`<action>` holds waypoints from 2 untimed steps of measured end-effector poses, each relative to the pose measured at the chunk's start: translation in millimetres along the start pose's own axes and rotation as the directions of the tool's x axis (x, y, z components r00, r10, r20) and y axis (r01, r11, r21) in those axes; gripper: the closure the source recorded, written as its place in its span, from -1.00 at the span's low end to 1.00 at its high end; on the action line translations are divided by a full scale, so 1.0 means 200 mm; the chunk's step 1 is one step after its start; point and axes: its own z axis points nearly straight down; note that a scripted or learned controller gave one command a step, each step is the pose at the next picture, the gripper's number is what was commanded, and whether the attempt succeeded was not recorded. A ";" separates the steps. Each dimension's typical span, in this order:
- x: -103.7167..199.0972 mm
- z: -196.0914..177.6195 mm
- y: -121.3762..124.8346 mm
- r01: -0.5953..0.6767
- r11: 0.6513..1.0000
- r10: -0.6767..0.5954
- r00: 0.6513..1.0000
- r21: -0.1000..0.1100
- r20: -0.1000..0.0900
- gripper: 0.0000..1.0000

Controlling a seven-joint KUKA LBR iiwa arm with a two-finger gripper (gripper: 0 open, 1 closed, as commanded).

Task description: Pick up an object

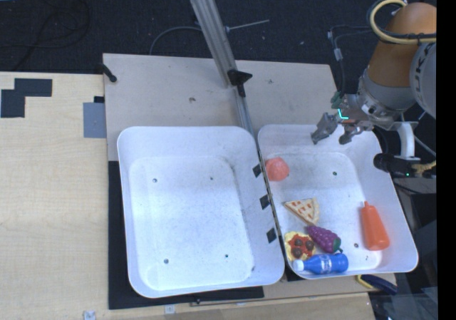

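The right bin (388, 190) holds several toy items. A red-pink ball (277, 168) lies near its left wall. A waffle-like yellow wedge (303, 209) sits mid-bin, with purple grapes (323, 237) and a yellow-red piece (298, 245) below it. A blue bottle (322, 264) lies along the front wall, and an orange bottle (373, 226) rests by the right wall. My gripper (333, 131) hangs over the bin's back edge, open, its two fingers spread with nothing between them, well apart from every item.
The left bin (135, 190) stands beside the right one. A slanted aluminium bar (217, 33) runs from the back down to the gap between the bins. Black clips (261, 201) sit along the shared edge. Dark floor with cables lies behind.
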 end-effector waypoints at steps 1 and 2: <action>0.00 0.00 0.00 0.000 1.000 0.000 1.000 0.000 0.000 -1.00; -0.01 0.22 -0.03 0.000 1.000 0.000 1.000 0.004 -0.001 -1.00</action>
